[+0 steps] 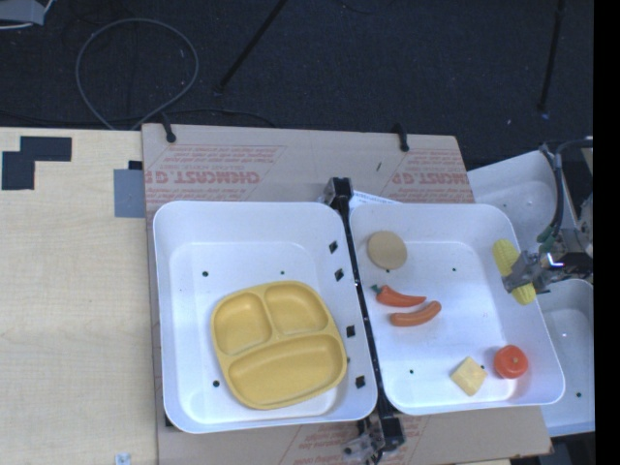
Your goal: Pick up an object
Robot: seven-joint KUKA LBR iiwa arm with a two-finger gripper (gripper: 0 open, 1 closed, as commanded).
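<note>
Red print is seen on the cardboard sheet [291, 168] under the two bins [252, 226], well to the left of the gripper [531, 271]. It is repeated twice along the far edge, is turned upside down, and appears to read "CHEMCAST G.P."; the letters are not fully clear. More red print near the sheet's near edge cannot be read.

Slanted overhead view of both bins [174, 260]

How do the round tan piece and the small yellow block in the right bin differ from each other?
The round tan piece is a flat disc, near the bin's far left corner; the yellow block is angular, smaller, brighter, near the front edge beside the red-orange round thing. Both lie free in the right bin.
</note>
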